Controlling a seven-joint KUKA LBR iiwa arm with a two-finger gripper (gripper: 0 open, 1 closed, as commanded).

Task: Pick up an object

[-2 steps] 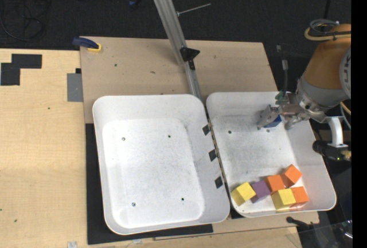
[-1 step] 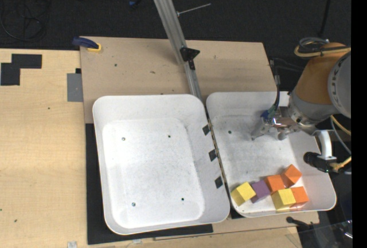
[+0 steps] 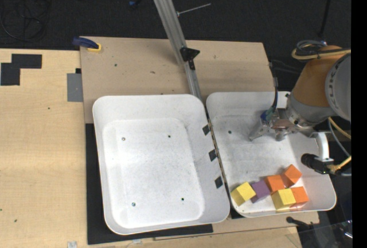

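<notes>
Pick not yet made: hand over the right bin, blocks untouched.

Camera view: the hand point(image 3: 274, 126) hangs low over the upper part of the right bin point(image 3: 241, 105); whether it is open or closed I cannot tell. The coloured blocks point(image 3: 275, 188) sit clustered at the bin's near edge, well apart from it, so the whole grasp remains.

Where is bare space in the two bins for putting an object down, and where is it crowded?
The left bin has a bare floor from wall to wall. In the right bin, bare floor lies between the gripper and the blocks. It is crowded in the near right corner, where the yellow block, purple block and orange blocks cluster.
</notes>
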